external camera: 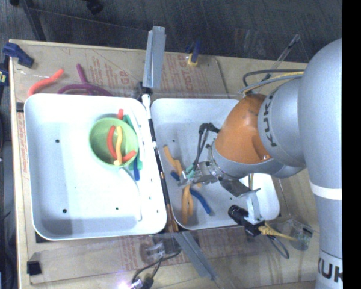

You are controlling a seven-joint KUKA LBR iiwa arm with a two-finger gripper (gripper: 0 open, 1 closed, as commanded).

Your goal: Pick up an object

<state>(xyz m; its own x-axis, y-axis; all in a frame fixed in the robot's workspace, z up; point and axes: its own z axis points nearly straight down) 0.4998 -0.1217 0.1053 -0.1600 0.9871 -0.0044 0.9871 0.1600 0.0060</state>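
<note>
The pliers (186, 202), with orange and blue handles, lie in the right bin (168, 122), close against its left wall and toward the near edge, so little room is left on that side. The claw (195, 174) hangs just above them, at the upper end of the handles; whether its fingers are open or closed cannot be told, since the wrist and cabling hide them. The arm (289, 131), grey with its orange band, covers most of the right bin's middle and right side, leaving open floor mainly along the bin's far-left corner and a strip at the near edge.

The left bin (66, 191) holds a green bowl (102, 143) set near its right wall, with red and yellow strips lying in it and a teal piece (137, 161) beside it, against the wall shared with the right bin. The rest of the left bin's floor is open white surface, widest toward the left and near edges.

On the table (108, 62) beyond the left bin lie an orange strip (45, 81) and a purple loop (84, 88), both close to that bin's far rim. A metal bar (154, 56) stands at the gap between the two bins.
</note>
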